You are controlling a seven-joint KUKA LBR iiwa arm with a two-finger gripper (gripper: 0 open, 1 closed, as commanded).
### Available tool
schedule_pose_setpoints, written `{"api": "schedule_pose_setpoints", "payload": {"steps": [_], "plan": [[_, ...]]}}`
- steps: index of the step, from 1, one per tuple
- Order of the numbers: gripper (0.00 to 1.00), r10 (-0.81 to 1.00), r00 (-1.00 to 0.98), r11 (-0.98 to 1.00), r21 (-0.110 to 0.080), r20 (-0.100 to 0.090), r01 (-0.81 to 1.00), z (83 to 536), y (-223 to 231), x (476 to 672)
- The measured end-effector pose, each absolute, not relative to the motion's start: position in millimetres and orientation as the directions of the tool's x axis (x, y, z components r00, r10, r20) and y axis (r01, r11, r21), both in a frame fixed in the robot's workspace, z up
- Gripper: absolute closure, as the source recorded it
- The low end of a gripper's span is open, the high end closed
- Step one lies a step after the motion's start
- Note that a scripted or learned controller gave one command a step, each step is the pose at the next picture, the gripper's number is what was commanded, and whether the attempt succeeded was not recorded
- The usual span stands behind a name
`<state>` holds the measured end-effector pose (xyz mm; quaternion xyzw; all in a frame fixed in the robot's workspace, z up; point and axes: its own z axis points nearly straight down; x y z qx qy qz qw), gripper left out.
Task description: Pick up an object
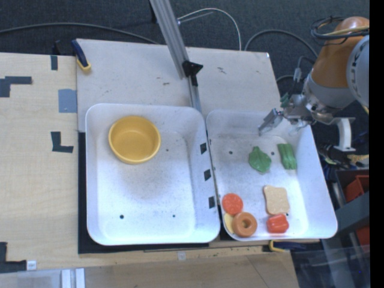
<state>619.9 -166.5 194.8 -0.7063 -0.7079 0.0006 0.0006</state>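
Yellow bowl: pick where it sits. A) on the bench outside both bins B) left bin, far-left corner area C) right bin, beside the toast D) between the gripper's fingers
B: the yellow bowl sits alone in the left bin, toward its far-left corner, away from the toys in the right bin.

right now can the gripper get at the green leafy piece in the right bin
Probably yes. The gripper hangs over the far end of the right bin, and the green leafy piece lies just below it in this view, apart from the green ridged piece, with nothing on top.
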Motion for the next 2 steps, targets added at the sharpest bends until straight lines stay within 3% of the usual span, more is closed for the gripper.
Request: {"api": "schedule_pose_setpoints", "payload": {"steps": [1, 2], "plan": [[0.0, 1.0, -0.002, 0.002, -0.002, -0.001, 1.0, 194.8, -166.6, 619.8], [0.0, 1.0, -0.003, 0.003, -0.007, 0.0, 1.0, 132.2, -159.7, 622.0]]}}
